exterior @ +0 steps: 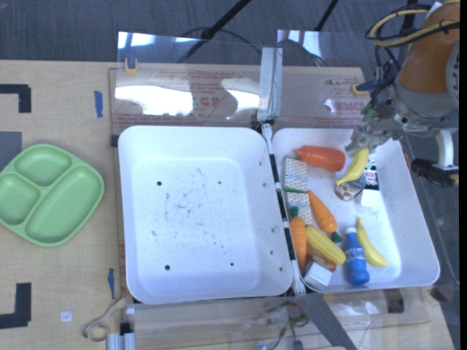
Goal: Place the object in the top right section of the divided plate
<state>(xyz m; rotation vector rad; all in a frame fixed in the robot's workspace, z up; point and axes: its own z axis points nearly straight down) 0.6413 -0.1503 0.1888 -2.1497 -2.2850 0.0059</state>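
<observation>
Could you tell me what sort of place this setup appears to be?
Probably a robotics lab bench for pick-and-place trials. A robot arm reaches over two white bins, one bin holds toy food such as a banana and corn, and a green divided plate sits on the wooden bench.

Green divided plate (49, 193); white bins (139, 195); blue bottle (356, 256); yellow banana (371, 245); orange carrot (322, 211).
</observation>
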